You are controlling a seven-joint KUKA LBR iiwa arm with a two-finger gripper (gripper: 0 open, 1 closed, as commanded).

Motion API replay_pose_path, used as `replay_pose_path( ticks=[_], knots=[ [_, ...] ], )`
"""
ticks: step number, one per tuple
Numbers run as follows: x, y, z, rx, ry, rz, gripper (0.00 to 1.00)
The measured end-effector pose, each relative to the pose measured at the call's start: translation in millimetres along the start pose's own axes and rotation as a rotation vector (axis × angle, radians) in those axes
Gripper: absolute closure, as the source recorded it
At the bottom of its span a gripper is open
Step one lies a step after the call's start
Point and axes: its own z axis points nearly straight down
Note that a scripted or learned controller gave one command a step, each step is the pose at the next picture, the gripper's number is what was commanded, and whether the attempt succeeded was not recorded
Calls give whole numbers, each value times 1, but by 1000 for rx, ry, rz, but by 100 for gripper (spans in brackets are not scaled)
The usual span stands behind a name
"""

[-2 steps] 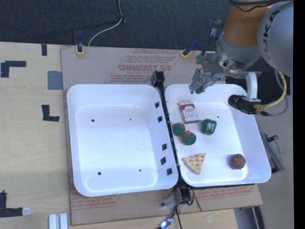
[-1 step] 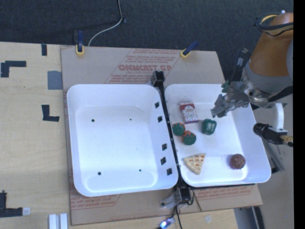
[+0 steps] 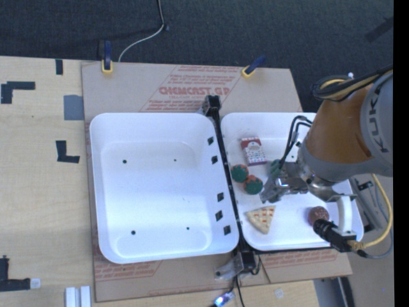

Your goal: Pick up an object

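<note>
Over the right-hand shallow white plastic bin (image 3: 291,123), camera view: the grey arm with its broad orange band (image 3: 339,130) reaches in from the right and hangs above the bin's middle. Its two-finger gripper (image 3: 273,194) points down and left toward the bin floor, dark metal tips near the objects. Finger spread: cannot tell; the tips read as one dark cluster from this angle, and nothing is visibly caught between them.

Objects in the right bin, all loose on the floor:
- small red-and-white rectangular carton (image 3: 254,150), upper left part of the bin, well clear of the gripper.
- round dark-green ball-like toy (image 3: 239,172), below the carton, near the divider.
- round toy with green top and orange-red underside (image 3: 254,185), touching or just beside the green one, and just left of the gripper tips.
- tan triangular pizza-slice toy with red spots (image 3: 261,219), lower down, just below the gripper.
- dark reddish-brown round object (image 3: 318,215), right side of the bin floor, beside a black part of the arm's hardware.

Left-hand shallow white plastic bin (image 3: 153,123): sits beside the right one, joined along a black divider strip (image 3: 217,165).

Both bins rest on a brown cardboard sheet with red lettering (image 3: 185,88), clipped at its top edge, on a pale wooden bench (image 3: 38,171).
</note>
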Motion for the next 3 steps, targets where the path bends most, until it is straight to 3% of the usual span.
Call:
replay_pose_path(
  ticks=[1, 2, 3],
  knots=[
    [56, 5, -141, -30, -2, -8, 100],
    [119, 16, -251, -28, -1, -8, 100],
    [161, 0, -313, -22, -2, -6, 100]
  ],
)
